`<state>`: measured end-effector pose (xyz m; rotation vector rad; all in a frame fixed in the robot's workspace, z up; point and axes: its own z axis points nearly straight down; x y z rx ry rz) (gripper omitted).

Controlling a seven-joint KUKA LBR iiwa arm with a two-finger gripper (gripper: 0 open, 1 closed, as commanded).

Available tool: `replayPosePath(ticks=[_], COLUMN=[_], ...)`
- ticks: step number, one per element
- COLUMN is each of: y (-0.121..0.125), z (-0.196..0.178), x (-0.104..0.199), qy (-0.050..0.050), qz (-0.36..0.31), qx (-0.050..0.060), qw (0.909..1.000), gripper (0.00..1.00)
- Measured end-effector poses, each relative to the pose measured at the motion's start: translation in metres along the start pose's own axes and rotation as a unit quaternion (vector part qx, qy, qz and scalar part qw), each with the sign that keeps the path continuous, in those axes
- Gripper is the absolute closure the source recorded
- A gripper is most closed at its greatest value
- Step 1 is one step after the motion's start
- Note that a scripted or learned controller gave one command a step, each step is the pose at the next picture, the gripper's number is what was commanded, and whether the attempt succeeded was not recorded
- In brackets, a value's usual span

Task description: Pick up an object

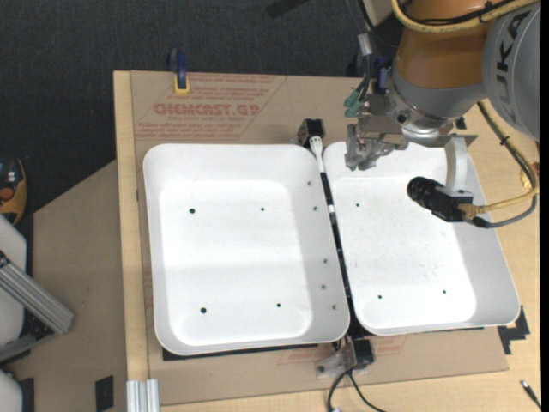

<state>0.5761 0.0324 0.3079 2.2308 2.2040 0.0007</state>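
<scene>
My gripper [364, 159] hangs over the far left corner of the right bin [412, 264], close to its back rim and near the seam between the two bins. The grey wrist with its orange band [437, 50] rises above it towards the upper right. A black cylinder [433, 197] with a yellow-tipped hose juts out from the wrist over the right bin's back half. The left bin [154, 230] lies beside it; its white floor carries a few small dark dots. I see nothing between the gripper's tips.
Both bins rest on a brown board [214, 101], held by a blue clamp [180, 69] at the back. A black clip [310, 132] sits at the far end of the seam, another [356, 352] at the near end. A metal rail [34, 294] lies at the left.
</scene>
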Motion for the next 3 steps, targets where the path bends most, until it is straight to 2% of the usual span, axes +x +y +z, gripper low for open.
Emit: replayPosePath(ticks=[1, 2, 3], y=[-0.024, -0.001, -0.032], z=[-0.031, 0.03, -0.139], x=[0.01, 0.043, 0.076], qy=[0.002, 0.002, 0.005], qz=[-0.007, -0.008, -0.009], qx=[0.0, 0.006, -0.008], qw=[1.0, 1.0, 0.9999], gripper=[1.0, 1.0, 1.0])
